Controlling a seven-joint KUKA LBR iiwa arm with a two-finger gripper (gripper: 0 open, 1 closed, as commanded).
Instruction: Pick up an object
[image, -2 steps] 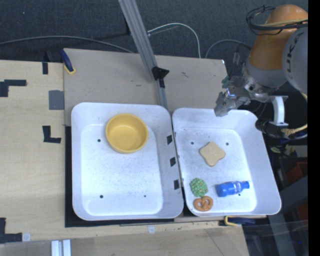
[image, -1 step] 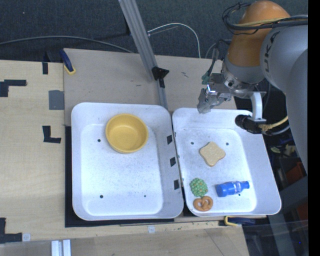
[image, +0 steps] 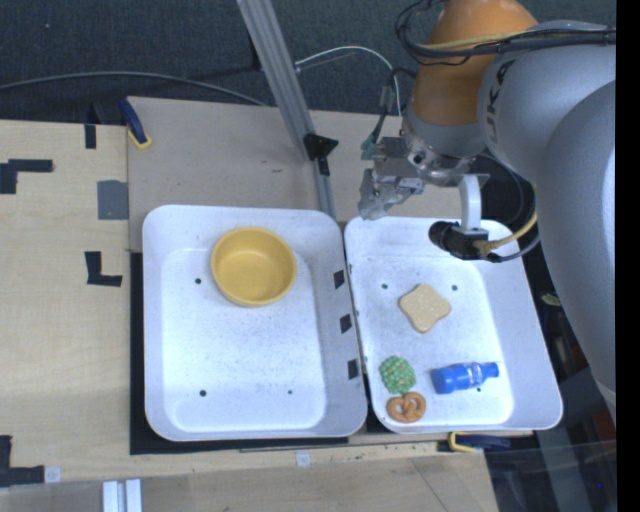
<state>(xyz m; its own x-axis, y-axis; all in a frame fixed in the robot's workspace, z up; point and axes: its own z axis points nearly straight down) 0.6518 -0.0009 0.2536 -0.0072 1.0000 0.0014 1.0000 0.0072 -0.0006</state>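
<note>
Bowl (image: 253, 265) in L bin (image: 170, 330); R bin (image: 525, 385) w/ 4 items.

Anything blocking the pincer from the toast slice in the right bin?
Nothing visible. The pincer hangs over the right bin's far-left corner; the toast slice lies alone mid-bin, with the blue bottle, green ball and pretzel nearer the front.

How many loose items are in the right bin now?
4. A toast slice near the middle, a green ball at the front left, a pretzel just in front of it, and a blue bottle lying front right. The arm may hide others at the back.
</note>
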